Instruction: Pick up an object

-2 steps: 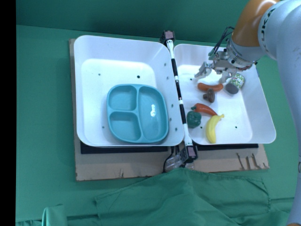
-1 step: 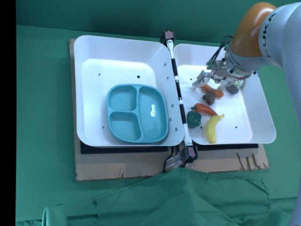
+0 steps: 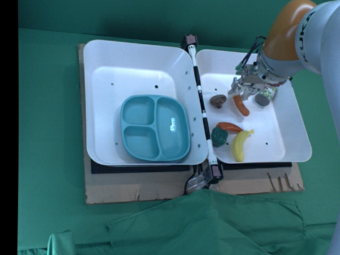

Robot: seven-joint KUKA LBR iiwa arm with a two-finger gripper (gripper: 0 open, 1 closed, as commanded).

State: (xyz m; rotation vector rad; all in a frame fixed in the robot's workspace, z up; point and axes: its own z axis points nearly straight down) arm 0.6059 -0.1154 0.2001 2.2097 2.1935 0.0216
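Seen from above and at a slant, a grey arm with an orange band reaches in from the right over a green-draped surface (image 3: 48, 116) carrying two shallow white bins, its tool (image 3: 243, 89) hanging low over the far part of the right bin (image 3: 297, 137). Whether the tool is open or closed cannot be told from this angle, and nothing is seen in its grip. Just beneath and slightly nearer lies an orange sausage-shaped toy (image 3: 241, 105), the likeliest target by position; a grey disc (image 3: 262, 99) and a pale green item (image 3: 269, 93) sit just to its right, partly under the wrist. A brown mushroom-like piece (image 3: 217, 100) rests to the left near the divider, while an orange-red pepper-like toy (image 3: 230, 126), a dark green lump (image 3: 219, 136) and a yellow banana (image 3: 240, 145) cluster toward the near side. The left bin (image 3: 101, 62) holds a teal divided plate (image 3: 155, 128). To do the pick well, the tool should probably centre over the sausage toy's middle, span its narrow width rather than its length, and descend straight, clear of the grey disc, before lifting.
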